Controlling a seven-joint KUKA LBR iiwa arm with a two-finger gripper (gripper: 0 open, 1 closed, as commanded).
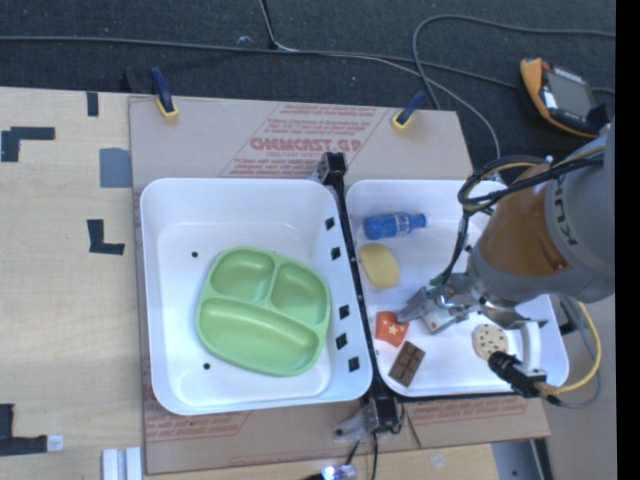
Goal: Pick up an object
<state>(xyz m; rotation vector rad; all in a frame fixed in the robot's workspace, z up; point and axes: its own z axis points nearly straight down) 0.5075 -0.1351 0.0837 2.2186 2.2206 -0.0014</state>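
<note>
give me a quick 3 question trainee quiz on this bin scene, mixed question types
1. True or false: the green divided plate lies in the same bin as the blue bottle.
2. Multiple choice: which item lies closest to the gripper? A) orange-red packet B) blue bottle C) green divided plate
3. Fill in: the brown chocolate bar lies in the ___ bin as the camera sees it.

Key: 1 false; 2 A; 3 right.

A brown board [300, 138] on the bench [60, 268] bears two white bins [160, 218] side by side.
</note>
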